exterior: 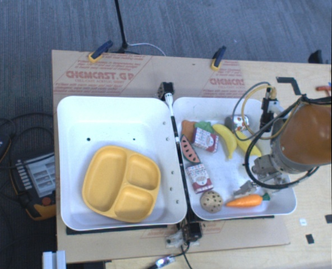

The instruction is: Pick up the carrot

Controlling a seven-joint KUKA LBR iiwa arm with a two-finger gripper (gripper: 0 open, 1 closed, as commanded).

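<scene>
The orange carrot (244, 202) lies flat with its green stub pointing right, near the front wall of the right bin (286, 203). My gripper (247, 188) hangs low just above and behind the carrot, its grey metal tip close over the carrot's middle. The arm's orange band (307, 134) and looped cables hide the bin's right side.
In the right bin lie a banana (227, 139), a red packet (206, 138), a watermelon slice (189, 149), a small red-white box (199, 178) and a tan dotted ball (211, 202) just left of the carrot. A yellow divided plate (121, 182) rests in the left bin (76, 116).
</scene>
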